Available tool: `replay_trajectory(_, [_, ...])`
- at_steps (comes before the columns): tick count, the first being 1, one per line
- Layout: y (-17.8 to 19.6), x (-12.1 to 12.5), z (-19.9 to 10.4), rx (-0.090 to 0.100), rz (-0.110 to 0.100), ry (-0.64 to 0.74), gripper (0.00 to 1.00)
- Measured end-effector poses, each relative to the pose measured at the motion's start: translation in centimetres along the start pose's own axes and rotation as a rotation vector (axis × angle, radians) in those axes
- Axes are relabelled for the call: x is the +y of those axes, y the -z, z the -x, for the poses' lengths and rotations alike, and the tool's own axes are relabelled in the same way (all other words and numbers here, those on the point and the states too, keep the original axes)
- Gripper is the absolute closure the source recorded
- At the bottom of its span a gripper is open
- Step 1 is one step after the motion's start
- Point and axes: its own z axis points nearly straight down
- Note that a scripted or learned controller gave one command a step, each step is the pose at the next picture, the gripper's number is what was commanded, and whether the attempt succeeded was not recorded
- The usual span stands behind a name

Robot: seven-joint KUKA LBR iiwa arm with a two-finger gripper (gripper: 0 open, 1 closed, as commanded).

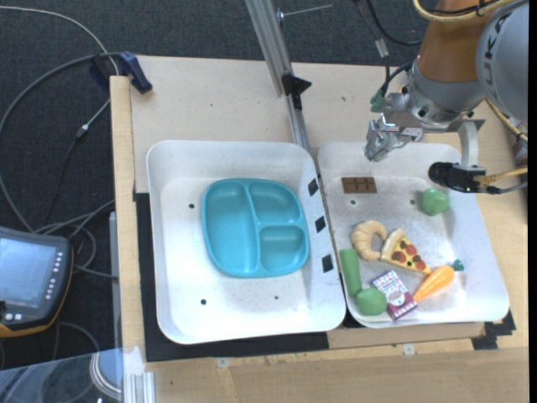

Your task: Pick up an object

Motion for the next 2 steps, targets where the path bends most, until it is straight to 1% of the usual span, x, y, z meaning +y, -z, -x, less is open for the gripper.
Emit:
replay_trajectory(1, [-1.2, 0.6, -5.5, 0.001, -0.005, 0.000, 1.00])
replay_trajectory(2, [-1.7, 1.5, -11.6, 0.001, 0.000, 0.001, 1.00])
